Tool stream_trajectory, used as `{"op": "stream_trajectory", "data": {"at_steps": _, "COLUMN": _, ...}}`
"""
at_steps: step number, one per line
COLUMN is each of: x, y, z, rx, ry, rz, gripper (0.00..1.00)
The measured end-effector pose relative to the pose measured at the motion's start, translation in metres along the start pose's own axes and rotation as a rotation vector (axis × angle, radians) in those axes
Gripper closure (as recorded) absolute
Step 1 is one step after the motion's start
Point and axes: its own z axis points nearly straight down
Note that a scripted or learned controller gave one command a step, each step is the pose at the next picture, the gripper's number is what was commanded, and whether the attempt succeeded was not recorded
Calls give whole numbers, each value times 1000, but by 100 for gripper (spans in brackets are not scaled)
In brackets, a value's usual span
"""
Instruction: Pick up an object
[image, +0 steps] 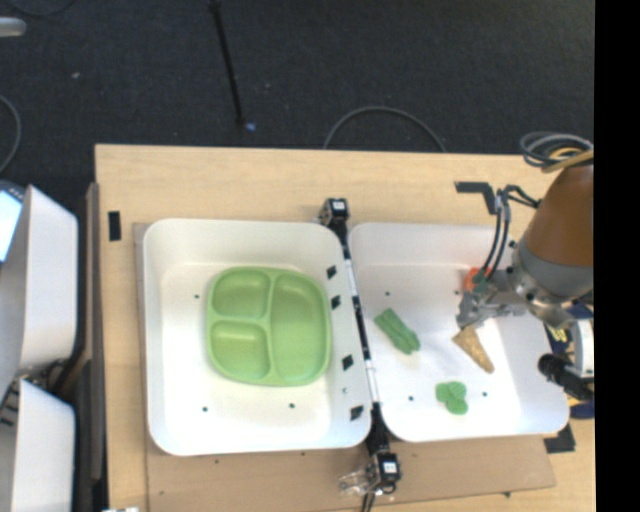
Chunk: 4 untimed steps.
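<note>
Pincer (476, 312) hovers low in the right bin (420, 250), grip state impossible to tell, with the tan wedge (474, 350) just on its near side, long axis slanting near-right, the closest pick.

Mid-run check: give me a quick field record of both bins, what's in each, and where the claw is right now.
left bin: holds a green divided plate, lying flat
right bin: holds three loose items
item 1: green elongated piece, near the divider
item 2: small green round piece, toward the near edge
item 3: tan wedge-shaped piece
claw: low over the right bin, just above the tan piece
grasp: cannot tell
</note>
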Motion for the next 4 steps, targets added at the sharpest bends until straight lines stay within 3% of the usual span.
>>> {"op": "stream_trajectory", "data": {"at_steps": 2, "x": 2, "y": -5, "z": -102, "rx": -2, "ry": -1, "rz": -1, "gripper": 100}}
{"op": "stream_trajectory", "data": {"at_steps": 4, "x": 93, "y": 31, "z": -89, "rx": 7, "ry": 2, "rz": -4, "gripper": 100}}
